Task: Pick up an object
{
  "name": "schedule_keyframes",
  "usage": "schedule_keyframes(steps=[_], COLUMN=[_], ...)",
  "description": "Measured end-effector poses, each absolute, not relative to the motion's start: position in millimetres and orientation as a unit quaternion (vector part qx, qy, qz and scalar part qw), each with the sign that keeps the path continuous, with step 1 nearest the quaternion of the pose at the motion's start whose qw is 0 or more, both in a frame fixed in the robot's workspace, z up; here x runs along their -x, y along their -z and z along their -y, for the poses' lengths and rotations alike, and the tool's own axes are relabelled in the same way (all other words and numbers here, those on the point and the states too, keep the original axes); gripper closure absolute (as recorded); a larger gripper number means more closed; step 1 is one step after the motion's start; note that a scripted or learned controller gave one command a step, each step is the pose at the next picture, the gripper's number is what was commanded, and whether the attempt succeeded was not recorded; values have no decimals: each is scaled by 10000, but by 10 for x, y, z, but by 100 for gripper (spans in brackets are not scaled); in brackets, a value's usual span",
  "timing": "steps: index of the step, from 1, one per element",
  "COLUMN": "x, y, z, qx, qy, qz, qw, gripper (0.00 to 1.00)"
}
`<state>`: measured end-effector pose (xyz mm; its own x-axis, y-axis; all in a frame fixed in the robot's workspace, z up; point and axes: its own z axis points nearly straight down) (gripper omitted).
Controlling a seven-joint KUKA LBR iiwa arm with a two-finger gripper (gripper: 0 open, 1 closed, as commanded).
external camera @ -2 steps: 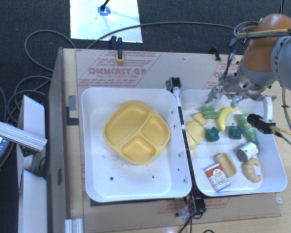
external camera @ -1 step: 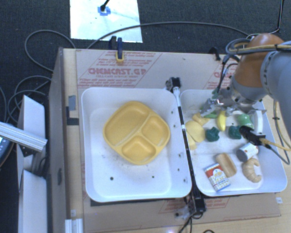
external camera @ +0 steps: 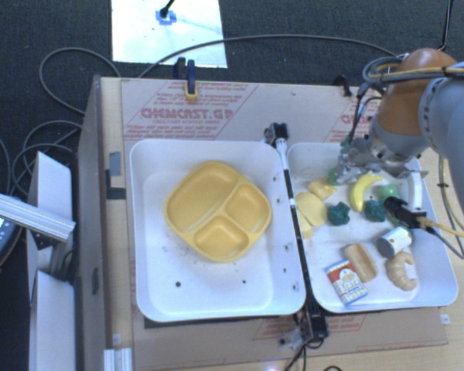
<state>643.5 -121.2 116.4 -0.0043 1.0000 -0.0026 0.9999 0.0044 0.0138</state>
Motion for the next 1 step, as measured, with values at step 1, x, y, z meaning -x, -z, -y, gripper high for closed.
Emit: schedule_keyframes(steps=[1], x=[-6434], y=[-1163], z=[1212], qx=[-7056], qy=[-39], qz=[-7086], qw=[56], gripper=[0])
